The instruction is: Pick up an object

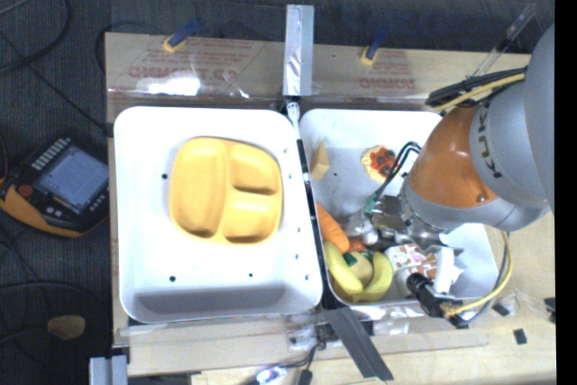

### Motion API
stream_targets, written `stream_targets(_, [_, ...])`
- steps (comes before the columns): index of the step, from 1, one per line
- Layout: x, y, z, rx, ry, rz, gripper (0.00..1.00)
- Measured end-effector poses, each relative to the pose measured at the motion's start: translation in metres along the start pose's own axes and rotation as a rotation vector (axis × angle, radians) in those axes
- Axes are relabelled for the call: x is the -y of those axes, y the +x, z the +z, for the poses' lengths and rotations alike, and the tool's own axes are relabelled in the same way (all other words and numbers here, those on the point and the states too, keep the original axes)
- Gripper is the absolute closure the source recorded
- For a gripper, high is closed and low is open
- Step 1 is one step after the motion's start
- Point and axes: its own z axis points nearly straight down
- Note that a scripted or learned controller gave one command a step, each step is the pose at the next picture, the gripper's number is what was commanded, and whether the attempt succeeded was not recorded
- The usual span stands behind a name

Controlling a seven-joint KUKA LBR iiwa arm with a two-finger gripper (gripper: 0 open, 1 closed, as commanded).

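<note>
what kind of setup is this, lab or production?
Most likely a robotics lab bin-picking rig: a grey-and-orange arm over two white bins, toy food like bananas in the right one, and a teach pendant on the carpet.

Two shallow white bins sit side by side on a wooden bench, seen from above. The left bin holds a yellow divided tray, lying flat near its middle. The right bin holds a carrot, bananas, a small red and yellow item and a white packet. The grey and orange arm reaches in from the right, its gripper low among the clutter beside the carrot. A handheld controller lies on the dark floor at left.
</note>
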Motion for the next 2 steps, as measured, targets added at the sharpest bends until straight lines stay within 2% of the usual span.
stream_targets(1, [-0.032, -0.007, -0.012, 0.000, 0.027, 0.193, 0.00])
stream_targets(2, [-0.002, -0.007, -0.002, -0.001, -0.021, 0.183, 0.00])
